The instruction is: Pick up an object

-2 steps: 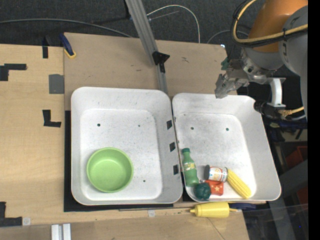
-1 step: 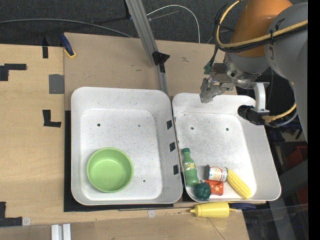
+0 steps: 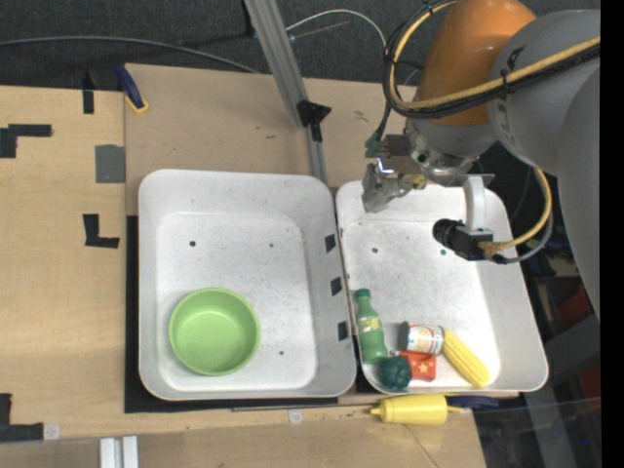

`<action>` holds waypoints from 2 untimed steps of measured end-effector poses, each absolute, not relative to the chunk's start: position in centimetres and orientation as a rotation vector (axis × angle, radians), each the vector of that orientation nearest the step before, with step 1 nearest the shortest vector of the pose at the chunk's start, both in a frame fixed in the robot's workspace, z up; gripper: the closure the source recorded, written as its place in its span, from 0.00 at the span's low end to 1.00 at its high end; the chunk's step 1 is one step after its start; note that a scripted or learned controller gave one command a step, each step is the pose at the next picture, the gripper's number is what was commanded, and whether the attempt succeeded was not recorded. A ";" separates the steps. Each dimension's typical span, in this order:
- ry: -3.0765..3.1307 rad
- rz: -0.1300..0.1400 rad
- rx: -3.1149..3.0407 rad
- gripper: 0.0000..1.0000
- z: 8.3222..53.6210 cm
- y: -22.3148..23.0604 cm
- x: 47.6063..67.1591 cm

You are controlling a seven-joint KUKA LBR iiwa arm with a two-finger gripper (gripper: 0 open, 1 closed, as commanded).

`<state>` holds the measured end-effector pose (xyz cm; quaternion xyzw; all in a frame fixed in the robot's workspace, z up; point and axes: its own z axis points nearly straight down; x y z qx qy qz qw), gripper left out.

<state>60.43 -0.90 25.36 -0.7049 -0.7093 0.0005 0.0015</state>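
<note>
My gripper [image 3: 378, 193] hangs over the far left corner of the right bin [image 3: 507, 291], well above its floor, with nothing visible in it. At that bin's near edge lie a green bottle [image 3: 369, 326], a dark green round thing [image 3: 394, 372], a small red and white can [image 3: 424, 339], a red packet [image 3: 421, 364] and a yellow corn cob [image 3: 465, 357]. In the left bin [image 3: 234, 203] a green bowl [image 3: 214, 331] sits at the near left. All these things lie far below and nearer than the gripper.
A yellow mustard bottle [image 3: 413, 409] lies on the bench just outside the right bin's near rim. A grey slanted pole [image 3: 283, 66] rises behind the bins. Black cable fittings [image 3: 460, 239] hang over the right bin's far right.
</note>
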 end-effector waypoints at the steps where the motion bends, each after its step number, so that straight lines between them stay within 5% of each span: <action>1: -2.225 0.004 -2.213 1.00 24.1 3.5 58.4; 2: -2.226 0.004 -2.212 1.00 22.7 8.6 57.9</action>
